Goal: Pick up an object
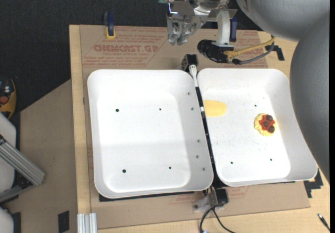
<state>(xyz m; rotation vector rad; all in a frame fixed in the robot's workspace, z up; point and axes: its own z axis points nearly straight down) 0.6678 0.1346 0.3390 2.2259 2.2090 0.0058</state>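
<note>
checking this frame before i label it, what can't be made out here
- Gripper: small and blurred in the camera view; finger state unclear.
- Yellow and red object: too small to identify.
- Pale yellow object: flat blob, identity unclear.
- Right bin: right rim hidden by the arm.

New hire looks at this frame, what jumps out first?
Probably the big grey arm filling the upper right, its gripper hanging over the brown board beyond both bins. Next, the two small things in the right bin: a pale yellow piece by the divider and a yellow piece with red spots nearer the right wall.
</note>
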